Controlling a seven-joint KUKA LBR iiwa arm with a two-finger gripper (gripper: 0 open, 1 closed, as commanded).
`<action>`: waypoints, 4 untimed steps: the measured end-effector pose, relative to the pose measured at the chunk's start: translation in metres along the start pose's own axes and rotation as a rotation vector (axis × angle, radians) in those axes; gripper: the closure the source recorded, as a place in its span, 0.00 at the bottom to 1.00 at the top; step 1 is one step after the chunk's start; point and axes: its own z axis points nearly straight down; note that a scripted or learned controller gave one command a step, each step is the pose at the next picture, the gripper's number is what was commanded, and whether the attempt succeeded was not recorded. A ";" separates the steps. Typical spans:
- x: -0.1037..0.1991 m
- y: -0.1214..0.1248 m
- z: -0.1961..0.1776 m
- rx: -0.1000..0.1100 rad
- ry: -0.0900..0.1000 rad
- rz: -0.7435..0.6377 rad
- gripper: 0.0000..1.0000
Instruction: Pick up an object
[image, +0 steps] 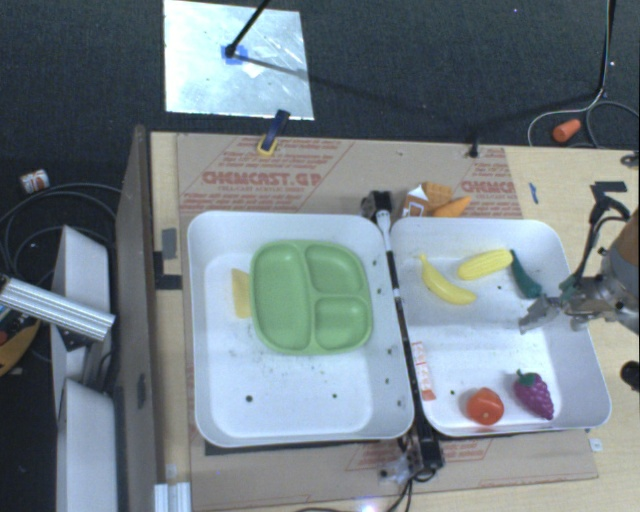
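Bins: two, white and shallow, side by side on the surface (330, 165), meeting along a dark seam at centre.

Left bin (215, 330): one green divided plate (310, 297) with three compartments, sitting toward 12 o'clock of the bin's centre; one yellow flat piece (240, 293) at the plate's 9 o'clock, partly tucked under its rim. Open white floor runs along the bin's 6 o'clock side.

Right bin (480, 355): five toy foods. One banana (444, 283) at about 10 o'clock of the bin's centre; one corn cob (485, 264) just beside it at 12 o'clock; one dark green vegetable (525, 276) near the 2 o'clock rim; one red tomato (485, 406) at 6 o'clock; one purple grape bunch (534, 394) at 5 o'clock, close to the tomato but apart. The middle of this bin is bare.

Gripper (540, 312): over the right bin's 3 o'clock edge, just beside the green vegetable's lower end. Whether the fingers are wide or narrow I cannot tell; nothing is seen between them.

Outside the bins: one orange toy (450, 206) at the right bin's 11 o'clock corner; one yellow-and-blue clip (271, 134) at the surface's 12 o'clock edge.

Writing: "CHEMCAST" printed in red on the brown surface covering, twice readable, beyond both bins.
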 end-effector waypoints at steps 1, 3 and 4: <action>0.019 0.087 0.018 -0.005 -0.002 -0.007 0.00; 0.020 0.153 0.079 0.024 0.005 0.007 0.00; 0.007 0.152 0.094 0.033 0.013 0.007 0.00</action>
